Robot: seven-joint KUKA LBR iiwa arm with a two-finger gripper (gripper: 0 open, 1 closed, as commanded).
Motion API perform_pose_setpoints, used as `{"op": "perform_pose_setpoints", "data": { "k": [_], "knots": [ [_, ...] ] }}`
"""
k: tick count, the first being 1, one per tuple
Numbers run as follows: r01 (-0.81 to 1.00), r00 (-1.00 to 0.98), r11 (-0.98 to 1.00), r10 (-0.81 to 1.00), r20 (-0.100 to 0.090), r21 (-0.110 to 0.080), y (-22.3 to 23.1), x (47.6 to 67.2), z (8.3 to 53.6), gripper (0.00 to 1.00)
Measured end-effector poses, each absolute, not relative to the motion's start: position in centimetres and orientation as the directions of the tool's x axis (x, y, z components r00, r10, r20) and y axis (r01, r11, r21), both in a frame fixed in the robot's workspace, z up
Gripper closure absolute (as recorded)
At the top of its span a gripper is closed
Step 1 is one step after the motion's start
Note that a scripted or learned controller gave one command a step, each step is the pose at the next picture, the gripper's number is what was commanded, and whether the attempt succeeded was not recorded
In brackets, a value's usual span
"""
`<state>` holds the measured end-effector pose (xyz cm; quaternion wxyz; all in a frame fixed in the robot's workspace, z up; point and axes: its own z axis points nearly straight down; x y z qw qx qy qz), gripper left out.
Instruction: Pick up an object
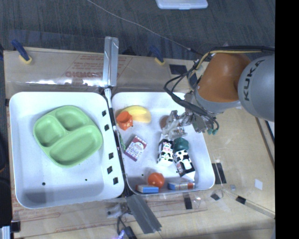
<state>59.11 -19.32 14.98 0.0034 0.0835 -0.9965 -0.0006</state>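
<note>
The right bin (196,105) holds several small objects: a yellow banana (138,113), an orange piece (124,119), a red-brown packet (135,148), two cow-patterned cartons (165,152) (185,164), a teal object (181,144), an orange ball (156,179), a blue block (148,189) and a red-and-blue box (180,186). My gripper (174,125) hangs over the bin's upper right part, just above the cartons and the teal object. Nothing shows between its fingers.
The left bin (18,140) carries a green divided plate (68,135). A metal divider clamp (110,60) stands at the back between the bins. Cables (182,79) loop off the wrist. A white lid (181,4) lies beyond the bench.
</note>
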Motion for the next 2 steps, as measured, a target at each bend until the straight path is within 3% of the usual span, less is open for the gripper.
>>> {"op": "perform_pose_setpoints", "data": {
  "k": [1,2],
  "knots": [
    [-0.169,-0.986,0.986,-0.169,0.000,0.000,-19.2,59.4,15.3,0.00],
    [-0.101,-0.995,0.995,-0.101,-0.023,-0.007,-19.8,54.4,11.3,0.00]
  ]
}}
